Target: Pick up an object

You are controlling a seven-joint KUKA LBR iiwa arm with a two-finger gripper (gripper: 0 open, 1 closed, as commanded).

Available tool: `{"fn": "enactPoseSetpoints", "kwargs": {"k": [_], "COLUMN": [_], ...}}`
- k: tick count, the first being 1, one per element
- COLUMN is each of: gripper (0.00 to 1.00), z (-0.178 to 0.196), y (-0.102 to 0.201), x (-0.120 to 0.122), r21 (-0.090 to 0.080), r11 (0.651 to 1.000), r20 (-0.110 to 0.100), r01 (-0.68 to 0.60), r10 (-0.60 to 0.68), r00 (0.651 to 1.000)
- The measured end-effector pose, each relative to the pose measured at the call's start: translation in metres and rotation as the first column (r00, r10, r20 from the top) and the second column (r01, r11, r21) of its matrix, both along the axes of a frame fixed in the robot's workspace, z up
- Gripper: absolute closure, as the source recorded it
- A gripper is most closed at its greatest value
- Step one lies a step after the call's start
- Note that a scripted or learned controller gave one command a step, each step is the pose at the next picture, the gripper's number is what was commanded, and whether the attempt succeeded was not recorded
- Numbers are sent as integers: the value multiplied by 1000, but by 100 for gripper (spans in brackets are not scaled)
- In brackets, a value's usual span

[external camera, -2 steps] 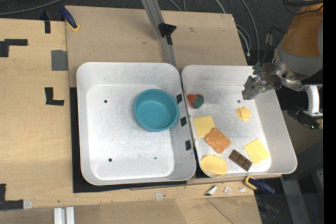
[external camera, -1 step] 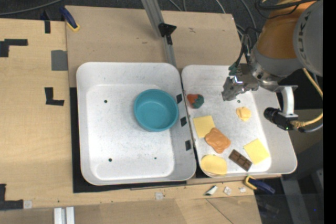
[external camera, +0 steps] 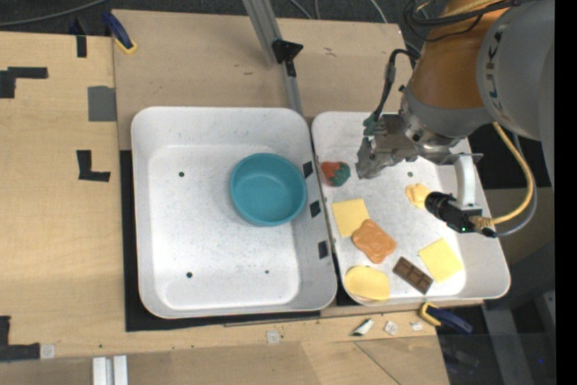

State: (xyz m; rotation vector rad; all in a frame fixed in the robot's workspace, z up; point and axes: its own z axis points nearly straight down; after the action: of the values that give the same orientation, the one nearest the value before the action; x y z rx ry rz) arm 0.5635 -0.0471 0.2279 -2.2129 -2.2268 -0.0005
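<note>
Hovering over the right bin [external camera: 482,284], the claw [external camera: 371,165] hangs just right of a small red-and-green toy [external camera: 336,173] near that bin's left wall. Whether it is clenched or released, I cannot tell. That toy looks light, stiff and rounded, so it is probably best pinched across its middle.

Wooden bench [external camera: 198,59]: two white bins side by side, left bin [external camera: 180,284] at 9 o'clock, right bin [external camera: 487,279] at 3; black mat [external camera: 128,239] beneath.
</note>
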Motion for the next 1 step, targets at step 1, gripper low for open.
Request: {"fn": "enactPoseSetpoints", "kwargs": {"k": [1], "gripper": [100], "z": [9], "y": [59], "x": [-2], "r21": [1], "r11": [1000], "r20": [1], "r01": [-2], "r10": [2], "r00": [1000]}}
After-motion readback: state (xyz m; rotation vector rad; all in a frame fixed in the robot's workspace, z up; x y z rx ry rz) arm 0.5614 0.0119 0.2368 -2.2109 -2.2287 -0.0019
